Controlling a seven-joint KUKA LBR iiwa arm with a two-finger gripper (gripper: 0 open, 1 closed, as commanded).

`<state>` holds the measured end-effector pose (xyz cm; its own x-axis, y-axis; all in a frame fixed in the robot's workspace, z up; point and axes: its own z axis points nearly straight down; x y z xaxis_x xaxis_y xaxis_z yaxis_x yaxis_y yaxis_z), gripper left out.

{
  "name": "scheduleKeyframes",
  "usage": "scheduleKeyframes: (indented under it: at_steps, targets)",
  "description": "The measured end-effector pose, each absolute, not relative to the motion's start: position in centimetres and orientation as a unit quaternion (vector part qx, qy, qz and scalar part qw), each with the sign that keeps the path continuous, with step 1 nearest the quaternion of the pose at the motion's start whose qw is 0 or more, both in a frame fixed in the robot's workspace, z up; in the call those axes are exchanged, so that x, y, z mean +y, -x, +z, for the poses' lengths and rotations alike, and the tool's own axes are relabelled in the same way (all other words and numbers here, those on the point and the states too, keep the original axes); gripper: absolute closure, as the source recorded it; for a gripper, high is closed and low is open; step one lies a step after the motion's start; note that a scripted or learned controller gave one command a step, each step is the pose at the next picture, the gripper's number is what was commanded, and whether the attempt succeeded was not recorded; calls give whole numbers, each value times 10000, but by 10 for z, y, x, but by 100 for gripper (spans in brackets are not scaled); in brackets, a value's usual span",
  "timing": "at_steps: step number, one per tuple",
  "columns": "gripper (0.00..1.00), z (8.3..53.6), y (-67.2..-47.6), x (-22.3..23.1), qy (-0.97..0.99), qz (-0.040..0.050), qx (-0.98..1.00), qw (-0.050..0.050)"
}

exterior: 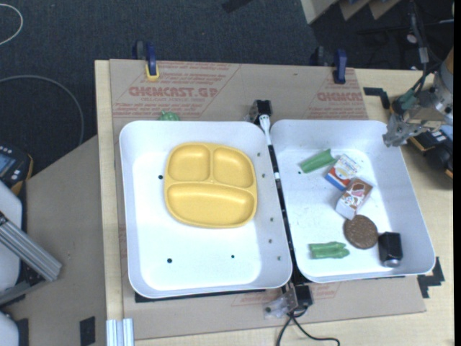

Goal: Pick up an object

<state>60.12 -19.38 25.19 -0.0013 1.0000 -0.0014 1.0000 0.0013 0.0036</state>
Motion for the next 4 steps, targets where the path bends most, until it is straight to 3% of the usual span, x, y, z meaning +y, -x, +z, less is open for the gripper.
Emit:
scheduleKeyframes:
  at_steps: [1,2,3,4]
  targets:
    - [100,268,-585,-136,-7049,9,7093,-13]
    - [100,246,-582,-74,-7047,0,7095,-28]
    - [100,233,-518,19,-7036,-11,7105,-47]
    - [100,343,-480,10,-7065,47,7077,37]
